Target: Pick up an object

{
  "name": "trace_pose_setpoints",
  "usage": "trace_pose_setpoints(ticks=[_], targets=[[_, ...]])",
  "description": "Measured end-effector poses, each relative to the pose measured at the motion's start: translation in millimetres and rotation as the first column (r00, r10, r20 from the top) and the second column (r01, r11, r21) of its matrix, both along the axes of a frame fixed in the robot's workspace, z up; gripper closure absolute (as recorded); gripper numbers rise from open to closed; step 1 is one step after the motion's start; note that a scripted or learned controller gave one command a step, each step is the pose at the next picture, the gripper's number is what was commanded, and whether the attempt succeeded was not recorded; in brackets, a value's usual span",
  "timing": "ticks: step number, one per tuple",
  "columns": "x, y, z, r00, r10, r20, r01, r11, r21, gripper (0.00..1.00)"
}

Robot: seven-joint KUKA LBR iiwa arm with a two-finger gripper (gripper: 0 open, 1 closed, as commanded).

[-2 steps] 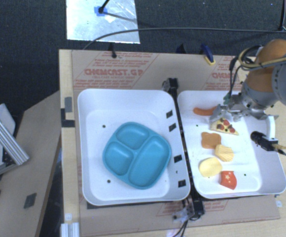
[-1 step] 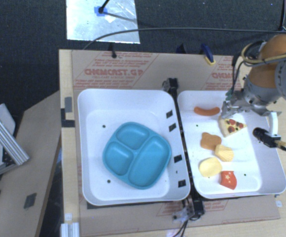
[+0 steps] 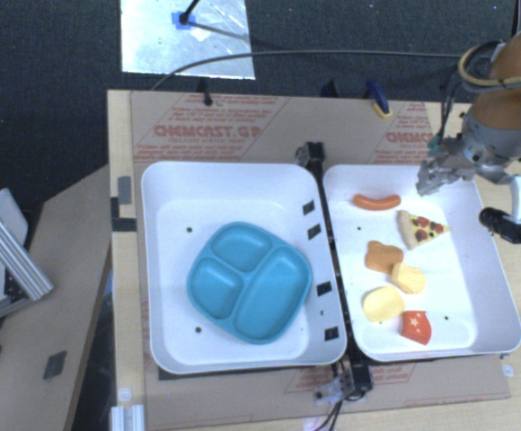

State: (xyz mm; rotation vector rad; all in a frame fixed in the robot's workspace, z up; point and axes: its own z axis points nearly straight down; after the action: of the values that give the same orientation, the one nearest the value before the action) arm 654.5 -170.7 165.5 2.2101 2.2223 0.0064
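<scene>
A blue divided plate (image 3: 250,281) sits centred in the left bin (image 3: 166,187), bare floor all round. The right bin (image 3: 498,317) holds a sausage (image 3: 376,202), pizza slice (image 3: 419,228) and other toy foods. The gripper (image 3: 429,180) hovers at the far-right rim.

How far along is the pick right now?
Nothing looks picked yet: the sausage, pizza slice and the other food pieces lie in the right bin. The pincer hangs over that bin's far corner, near the pizza slice. Descent, grasp and lift remain.
</scene>
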Motion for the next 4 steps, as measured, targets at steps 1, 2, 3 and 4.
trace_pose_setpoints(ticks=[1, 2, 3, 4], targets=[[1, -10, 58, 1.000, -0.003, 0.000, 0.003, 1.000, 0.000, 1.00], [3, -10, 96, 1.000, 0.000, -0.001, 0.000, 1.000, 0.000, 1.00], [-14, 34, 82, 1.000, 0.003, -0.008, -0.003, 1.000, 0.003, 1.00], [-41, 91, 75, 1.000, 0.004, -0.009, -0.004, 1.000, 0.004, 1.00]])
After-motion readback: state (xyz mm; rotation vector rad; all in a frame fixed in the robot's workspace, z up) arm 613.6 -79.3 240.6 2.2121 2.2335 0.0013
